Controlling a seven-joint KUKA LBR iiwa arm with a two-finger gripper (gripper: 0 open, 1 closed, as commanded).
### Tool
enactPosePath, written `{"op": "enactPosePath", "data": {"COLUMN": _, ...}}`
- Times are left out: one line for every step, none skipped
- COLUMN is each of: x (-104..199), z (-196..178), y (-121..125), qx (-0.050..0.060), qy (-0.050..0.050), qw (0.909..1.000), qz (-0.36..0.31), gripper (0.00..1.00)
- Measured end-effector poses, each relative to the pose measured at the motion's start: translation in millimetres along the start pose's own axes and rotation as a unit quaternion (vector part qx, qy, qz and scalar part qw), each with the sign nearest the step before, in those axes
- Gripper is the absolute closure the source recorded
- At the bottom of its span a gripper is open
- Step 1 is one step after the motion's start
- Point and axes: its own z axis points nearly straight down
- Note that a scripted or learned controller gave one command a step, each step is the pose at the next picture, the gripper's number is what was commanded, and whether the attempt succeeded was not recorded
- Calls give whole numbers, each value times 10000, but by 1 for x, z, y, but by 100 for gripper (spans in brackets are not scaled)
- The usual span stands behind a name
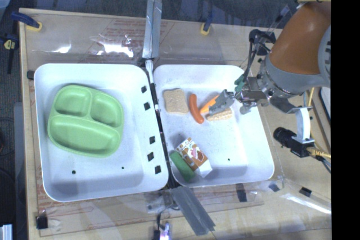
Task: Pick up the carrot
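Carrot lies at tips of pincer, whose state I cannot tell.

Probably a robotics lab: clamped bench, two bins.

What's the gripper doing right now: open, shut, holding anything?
Gripper: down in the right bin, at the carrot beside the cracker; open or shut cannot be told, and no hold on the carrot is visible.

Two white bins, one green divided plate, one bread slice, one sausage, one carrot, one cracker, one snack carton, one green cylinder.
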Motion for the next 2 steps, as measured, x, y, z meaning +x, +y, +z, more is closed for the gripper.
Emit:
{"op": "enactPosePath", "data": {"x": -51, "z": 46, "y": 61, "qx": -7, "qy": -3, "qw": 9967, "qz": -807, "gripper": 0}}
{"op": "enactPosePath", "data": {"x": -52, "z": 139, "y": 108, "qx": 4, "qy": 5, "qw": 9994, "qz": -353, "gripper": 0}}
